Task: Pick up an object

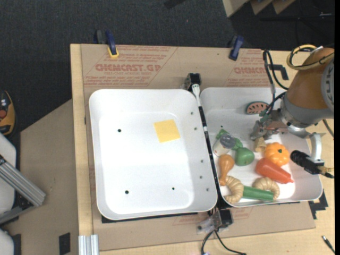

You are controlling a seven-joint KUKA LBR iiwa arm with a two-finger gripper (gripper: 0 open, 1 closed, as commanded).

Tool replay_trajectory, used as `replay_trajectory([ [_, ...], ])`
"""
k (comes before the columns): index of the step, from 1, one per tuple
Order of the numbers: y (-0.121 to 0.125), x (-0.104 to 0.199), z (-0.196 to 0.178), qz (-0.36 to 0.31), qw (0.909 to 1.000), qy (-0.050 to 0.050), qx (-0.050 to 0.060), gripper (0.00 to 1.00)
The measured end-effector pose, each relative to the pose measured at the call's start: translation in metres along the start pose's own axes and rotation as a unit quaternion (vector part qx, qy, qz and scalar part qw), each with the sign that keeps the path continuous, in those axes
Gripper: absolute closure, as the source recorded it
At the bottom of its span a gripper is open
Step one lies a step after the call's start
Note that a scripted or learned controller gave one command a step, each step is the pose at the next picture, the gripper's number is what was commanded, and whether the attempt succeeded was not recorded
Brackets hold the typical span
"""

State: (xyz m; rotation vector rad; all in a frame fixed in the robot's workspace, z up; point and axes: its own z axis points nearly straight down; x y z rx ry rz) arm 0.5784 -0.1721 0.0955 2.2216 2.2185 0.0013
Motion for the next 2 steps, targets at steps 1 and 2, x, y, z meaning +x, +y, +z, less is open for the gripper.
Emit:
replay_trajectory([
  [1,0.061,0.017,0.011,-0.003,1.0000,-0.001,-0.002,1.00],
  [2,0.079,0.105,-0.104,-0.005,1.0000,0.001,-0.006,1.00],
])
